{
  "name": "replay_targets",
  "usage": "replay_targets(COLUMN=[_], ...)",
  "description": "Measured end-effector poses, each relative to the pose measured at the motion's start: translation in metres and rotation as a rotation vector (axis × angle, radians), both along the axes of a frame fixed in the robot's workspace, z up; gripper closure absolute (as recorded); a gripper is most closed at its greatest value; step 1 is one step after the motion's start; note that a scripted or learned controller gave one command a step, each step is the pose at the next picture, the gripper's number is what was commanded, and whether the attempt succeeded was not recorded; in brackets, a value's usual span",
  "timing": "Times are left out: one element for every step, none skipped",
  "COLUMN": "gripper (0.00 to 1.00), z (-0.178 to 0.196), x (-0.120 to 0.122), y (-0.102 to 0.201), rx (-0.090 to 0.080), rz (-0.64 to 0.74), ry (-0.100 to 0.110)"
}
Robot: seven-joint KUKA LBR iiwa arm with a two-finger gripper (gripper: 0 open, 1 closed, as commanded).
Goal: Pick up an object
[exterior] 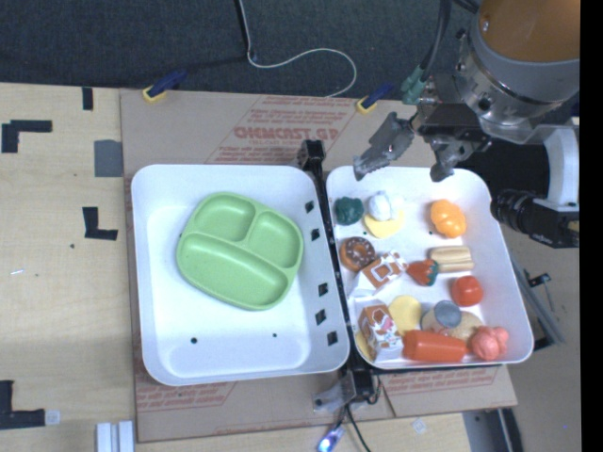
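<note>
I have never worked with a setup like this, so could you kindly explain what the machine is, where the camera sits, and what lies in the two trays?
The camera sits above a bench, looking down at a slant. The large grey machine with an orange band is a robot arm reaching in from the picture's right. Its gripper hangs over the far edge of the right shallow white bin, jaws spread apart, holding nothing. That bin holds small toy foods, among them an orange round fruit, a red tomato-like ball and a long orange carrot-like piece. The left shallow white bin holds a light green divided plastic plate.
</note>
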State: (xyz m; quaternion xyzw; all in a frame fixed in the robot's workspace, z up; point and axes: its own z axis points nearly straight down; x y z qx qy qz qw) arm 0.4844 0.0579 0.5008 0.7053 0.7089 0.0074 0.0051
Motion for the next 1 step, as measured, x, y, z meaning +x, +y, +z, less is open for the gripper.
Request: replay_targets(gripper=[1.00], z=[0.0007], x=[-0.0003], y=[-0.0004], rx=[-0.005], rz=[-0.002], ry=[0.018])
